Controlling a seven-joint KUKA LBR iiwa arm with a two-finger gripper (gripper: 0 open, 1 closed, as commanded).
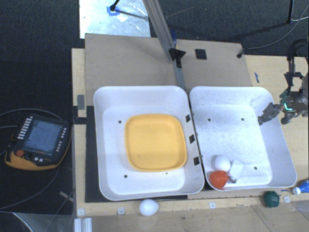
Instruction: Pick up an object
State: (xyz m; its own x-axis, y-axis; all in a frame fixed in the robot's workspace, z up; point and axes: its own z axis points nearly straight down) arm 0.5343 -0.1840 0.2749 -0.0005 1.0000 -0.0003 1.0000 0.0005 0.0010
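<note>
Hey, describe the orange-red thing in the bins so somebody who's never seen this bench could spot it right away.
Start at the right-hand white bin and go to its near left corner. Three small things huddle there: a white ball, a small white piece and the orange-red ball. It lies nearest the corner, the only brightly coloured one among them.

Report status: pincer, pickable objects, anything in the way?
Pincer over right bin's right edge, grip unclear. White ball, orange ball in near corner. Nothing between.

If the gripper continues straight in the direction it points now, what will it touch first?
The gripper points left and slightly down over the right bin. Most likely it meets that bin's bare floor first; the white ball lies well off that line. Depth is unclear.
</note>
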